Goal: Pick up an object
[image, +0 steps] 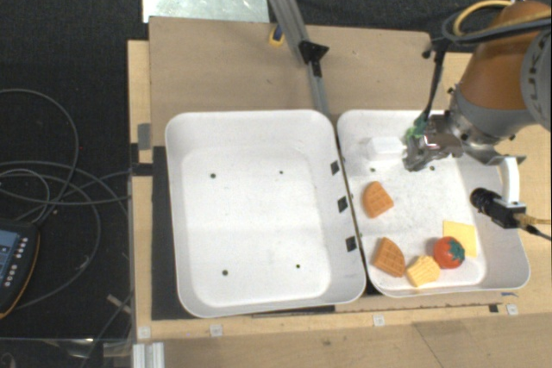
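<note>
In the right bin (517, 267) lie several small toy foods: an orange piece (377, 199) near the middle left, an orange wedge (389, 257) at the front, a yellow waffle-like piece (423, 271) beside it, a red tomato (448, 252) and a yellow cheese slice (461, 233) behind it. A pale translucent item (383, 146) rests near the back of the bin. My gripper (420, 158) hangs over the back of this bin, just right of the pale item and well behind the orange piece. Something small and green (417, 133) shows at the gripper's upper side.
The left bin (185, 134) stands beside the right one, with black clips (342, 203) along the shared edge. A grey pole (285, 0) slants in from the top toward the bins' back. A black fitting (488, 203) sticks out from the arm over the right bin.
</note>
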{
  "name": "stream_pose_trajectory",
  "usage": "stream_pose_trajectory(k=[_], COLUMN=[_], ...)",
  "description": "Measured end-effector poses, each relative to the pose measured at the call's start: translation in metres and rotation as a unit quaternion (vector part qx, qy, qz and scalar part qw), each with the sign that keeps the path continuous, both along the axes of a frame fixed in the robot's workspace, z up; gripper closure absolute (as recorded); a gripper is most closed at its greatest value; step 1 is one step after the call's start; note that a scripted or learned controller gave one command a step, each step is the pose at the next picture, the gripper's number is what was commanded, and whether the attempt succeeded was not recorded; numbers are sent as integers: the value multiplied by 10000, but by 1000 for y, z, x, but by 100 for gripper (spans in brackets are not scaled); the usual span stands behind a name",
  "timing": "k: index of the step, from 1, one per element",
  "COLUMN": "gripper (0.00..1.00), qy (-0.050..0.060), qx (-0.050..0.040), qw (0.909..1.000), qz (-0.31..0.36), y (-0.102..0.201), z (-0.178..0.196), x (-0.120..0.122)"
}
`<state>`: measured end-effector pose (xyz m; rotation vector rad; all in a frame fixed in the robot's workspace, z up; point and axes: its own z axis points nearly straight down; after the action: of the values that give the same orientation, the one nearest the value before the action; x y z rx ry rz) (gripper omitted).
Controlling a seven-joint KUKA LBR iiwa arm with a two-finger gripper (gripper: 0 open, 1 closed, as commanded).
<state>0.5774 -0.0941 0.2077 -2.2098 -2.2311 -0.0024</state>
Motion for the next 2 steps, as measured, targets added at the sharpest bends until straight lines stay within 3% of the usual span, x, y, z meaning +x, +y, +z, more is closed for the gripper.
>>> stream_pose_trajectory(k=[2], gripper=[100], qy=[-1], qx=[3], qw=[10000], qz=[7], y=[100], z=[4], x=[-1])
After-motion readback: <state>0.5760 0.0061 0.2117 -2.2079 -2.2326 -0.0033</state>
